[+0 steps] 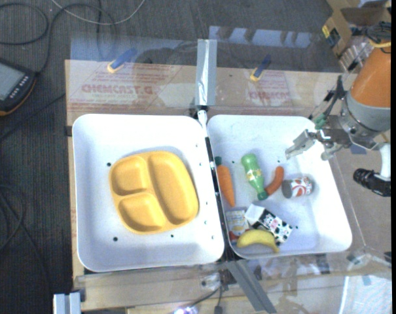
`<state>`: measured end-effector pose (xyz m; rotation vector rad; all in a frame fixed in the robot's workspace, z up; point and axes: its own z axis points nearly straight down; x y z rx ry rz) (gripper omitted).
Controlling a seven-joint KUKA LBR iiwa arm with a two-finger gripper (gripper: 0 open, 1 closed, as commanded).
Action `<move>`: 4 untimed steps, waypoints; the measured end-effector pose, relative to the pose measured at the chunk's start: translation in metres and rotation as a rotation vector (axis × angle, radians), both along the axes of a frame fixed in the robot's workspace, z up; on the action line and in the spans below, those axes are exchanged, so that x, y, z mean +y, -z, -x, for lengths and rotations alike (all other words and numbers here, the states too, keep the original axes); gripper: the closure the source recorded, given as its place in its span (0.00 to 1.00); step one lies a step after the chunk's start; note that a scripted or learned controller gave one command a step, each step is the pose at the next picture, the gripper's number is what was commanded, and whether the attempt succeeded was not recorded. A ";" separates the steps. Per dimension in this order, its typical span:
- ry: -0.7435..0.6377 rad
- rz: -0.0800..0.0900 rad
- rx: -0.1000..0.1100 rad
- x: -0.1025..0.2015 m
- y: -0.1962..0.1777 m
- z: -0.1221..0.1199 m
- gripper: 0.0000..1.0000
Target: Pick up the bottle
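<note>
The green bottle (253, 174) lies on its side in the middle of the right bin (328, 231), its pale cap end pointing toward the bin's front. My gripper (309, 152) hangs over the bin's far right part, up and to the right of the bottle and well apart from it. Its two fingers are spread open with nothing between them. The grey arm with its orange band (374, 77) comes in from the right edge.
Around the bottle lie a carrot (225, 183), a small orange sausage (274, 180), a can (297, 187), a banana (256, 239), a cow-patterned box (274, 225) and a small packet (235, 220). The left bin (93, 136) holds a yellow divided plate (155, 190).
</note>
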<state>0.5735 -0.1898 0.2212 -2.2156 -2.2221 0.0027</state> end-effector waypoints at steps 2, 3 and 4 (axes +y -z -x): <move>0.255 0.003 -0.014 0.062 0.130 -0.004 0.00; 0.372 0.007 -0.001 -0.006 0.011 -0.015 0.00; 0.250 0.004 0.000 0.039 0.049 -0.001 0.00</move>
